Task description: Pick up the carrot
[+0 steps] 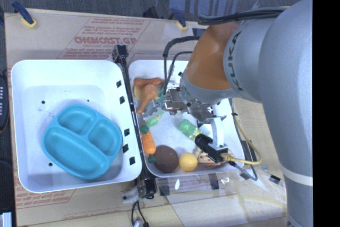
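None of the lifting is showing as done yet: the carrot (149, 142) is lying on the floor of the right bin (175, 133), close against its left wall, with nothing gripping it. I am hanging my gripper (169, 101) over the upper middle of that same bin, near an orange and tan toy piece (146, 91) and well short of the carrot, which is sitting lower in the view. My own wrist is covering the tip, so I am not managing to tell whether the gripper is spread or closed, and I am seeing nothing held in it.

I am judging that almost everything is still waiting: shifting down and left toward the carrot, lowering, closing on it, raising it. A brown ball (166, 159) is resting just beside the carrot's lower end, with a yellow lemon (187, 162) next to that, so I am expecting a crowded approach. The left bin (21, 114) is carrying a blue divided plate (82, 140).
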You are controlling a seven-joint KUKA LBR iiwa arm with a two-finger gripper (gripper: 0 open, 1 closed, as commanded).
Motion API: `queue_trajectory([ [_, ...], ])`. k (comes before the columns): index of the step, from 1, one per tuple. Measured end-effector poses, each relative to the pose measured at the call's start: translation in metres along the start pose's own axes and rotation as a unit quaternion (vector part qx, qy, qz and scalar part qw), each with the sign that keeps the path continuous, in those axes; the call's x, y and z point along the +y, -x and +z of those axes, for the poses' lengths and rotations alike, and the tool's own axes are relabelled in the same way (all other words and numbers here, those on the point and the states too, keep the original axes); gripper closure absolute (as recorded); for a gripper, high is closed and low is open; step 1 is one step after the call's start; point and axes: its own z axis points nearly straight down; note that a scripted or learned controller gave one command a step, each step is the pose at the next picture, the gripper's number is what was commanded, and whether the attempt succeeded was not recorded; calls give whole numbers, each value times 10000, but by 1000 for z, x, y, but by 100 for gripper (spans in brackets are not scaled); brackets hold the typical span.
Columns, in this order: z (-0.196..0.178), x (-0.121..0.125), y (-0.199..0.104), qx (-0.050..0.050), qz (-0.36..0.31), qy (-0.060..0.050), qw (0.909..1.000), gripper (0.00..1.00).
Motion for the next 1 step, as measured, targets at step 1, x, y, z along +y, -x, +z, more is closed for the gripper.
queue_trajectory([
  [1, 89, 27, 67, -3, 1168, -30, 9932, 0],
])
